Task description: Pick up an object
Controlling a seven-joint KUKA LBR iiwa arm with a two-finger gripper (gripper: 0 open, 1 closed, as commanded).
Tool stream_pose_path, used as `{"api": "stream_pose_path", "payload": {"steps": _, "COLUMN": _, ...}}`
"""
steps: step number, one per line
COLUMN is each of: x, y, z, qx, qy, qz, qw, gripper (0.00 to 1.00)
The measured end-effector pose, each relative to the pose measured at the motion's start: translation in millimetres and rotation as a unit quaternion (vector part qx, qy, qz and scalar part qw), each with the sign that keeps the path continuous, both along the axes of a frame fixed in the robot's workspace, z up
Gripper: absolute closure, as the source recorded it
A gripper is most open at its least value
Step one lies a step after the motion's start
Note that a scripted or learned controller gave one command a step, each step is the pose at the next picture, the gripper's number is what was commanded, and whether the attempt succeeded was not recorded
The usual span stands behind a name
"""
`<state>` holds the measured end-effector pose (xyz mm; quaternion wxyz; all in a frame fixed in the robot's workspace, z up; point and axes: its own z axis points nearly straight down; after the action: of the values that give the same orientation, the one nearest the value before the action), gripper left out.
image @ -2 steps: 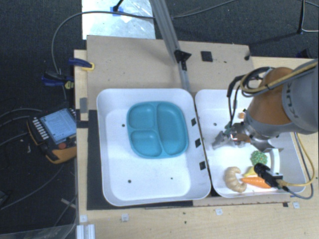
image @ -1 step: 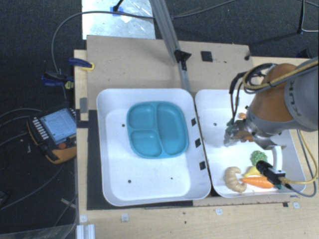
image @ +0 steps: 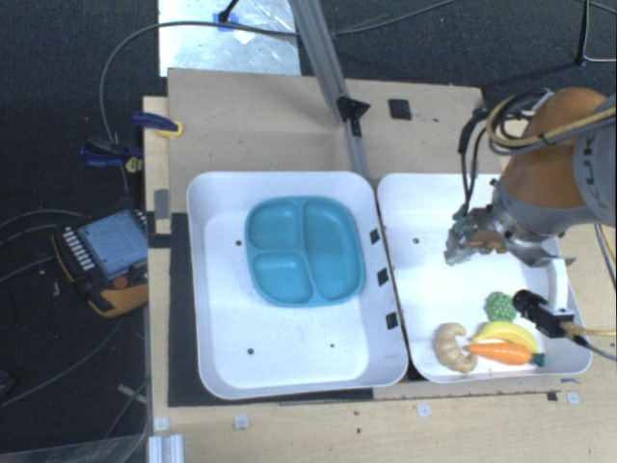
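Nearest, in the right bin's [image: 424, 258] near corner, lay toy food: a carrot [image: 499, 352], a banana [image: 511, 335], a tan piece [image: 453, 346] and a green broccoli [image: 498, 306]. They sat bunched together, so picking one looked tricky. Farther back hung the hand [image: 469, 242], above bare bin floor. I cannot tell how open it was, and it had hold of nothing I could see. The left bin [image: 222, 336] held a blue plate [image: 305, 251].

Smooth glossy blue plastic tray [image: 306, 251]; matt white bins [image: 289, 369], brown cardboard-like bench [image: 260, 114]
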<state>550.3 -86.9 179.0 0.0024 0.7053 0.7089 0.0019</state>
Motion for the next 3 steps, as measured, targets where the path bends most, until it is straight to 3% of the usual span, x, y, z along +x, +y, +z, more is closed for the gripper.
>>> {"api": "stream_pose_path", "payload": {"steps": 1, "x": 2, "y": 0, "z": 54, "qx": -0.0002, "qy": 0.000, "qz": 0.000, "qw": 1.0000, "gripper": 1.00}}
{"api": "stream_pose_path", "payload": {"steps": 2, "x": 21, "y": 46, "z": 61, "qx": 0.0010, "qy": 0.001, "qz": 0.002, "qw": 1.0000, "gripper": 1.00}}
{"api": "stream_pose_path", "payload": {"steps": 3, "x": 26, "y": 96, "z": 55, "qx": 0.0007, "qy": 0.002, "qz": 0.002, "qw": 1.0000, "gripper": 1.00}}
